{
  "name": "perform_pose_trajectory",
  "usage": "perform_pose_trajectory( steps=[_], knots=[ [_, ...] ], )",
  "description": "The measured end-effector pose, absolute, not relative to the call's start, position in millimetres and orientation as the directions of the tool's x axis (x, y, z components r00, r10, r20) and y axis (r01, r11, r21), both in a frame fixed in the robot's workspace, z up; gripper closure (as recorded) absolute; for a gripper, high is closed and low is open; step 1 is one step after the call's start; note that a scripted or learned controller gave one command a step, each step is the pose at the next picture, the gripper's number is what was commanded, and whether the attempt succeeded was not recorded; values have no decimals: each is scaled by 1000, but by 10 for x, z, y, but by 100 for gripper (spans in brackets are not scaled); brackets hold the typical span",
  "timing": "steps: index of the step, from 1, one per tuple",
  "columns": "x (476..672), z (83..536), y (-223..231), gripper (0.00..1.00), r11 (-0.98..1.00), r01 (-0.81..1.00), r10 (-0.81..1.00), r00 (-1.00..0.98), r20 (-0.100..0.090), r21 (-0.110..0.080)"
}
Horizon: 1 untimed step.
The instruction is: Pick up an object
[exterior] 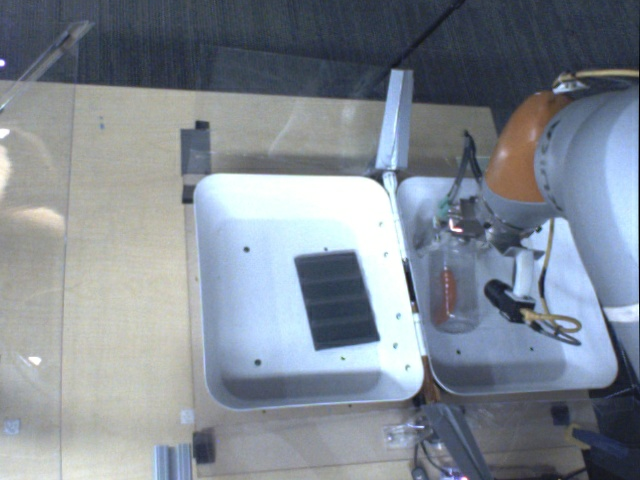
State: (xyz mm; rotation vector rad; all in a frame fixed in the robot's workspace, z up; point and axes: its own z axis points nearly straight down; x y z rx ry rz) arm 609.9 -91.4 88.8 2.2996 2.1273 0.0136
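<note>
In the right bin (590, 368) lies a clear plastic bottle (456, 293) with a reddish-orange strip inside it, running lengthwise toward the bin's near side. My gripper (456, 224) hangs over the bottle's far end, at the bin's back left, with the grey arm and its orange band (522, 158) coming in from the right. The bottle's top end sits right below the gripper, and I cannot make out whether the two are touching. A dark ribbed rectangular pad (336, 299) lies flat in the middle of the left bin (230, 268).
The two bins meet at a shared wall (408, 278), close to the bottle's left side. A metal post (396, 128) stands behind the bins where they join. The arm's bulk covers the right bin's far right part.
</note>
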Motion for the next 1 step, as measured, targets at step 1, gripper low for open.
perform_pose_trajectory(
  steps=[1],
  knots=[
    [5313,904,-888,0,-60,998,998,60,1,13]
  ],
)
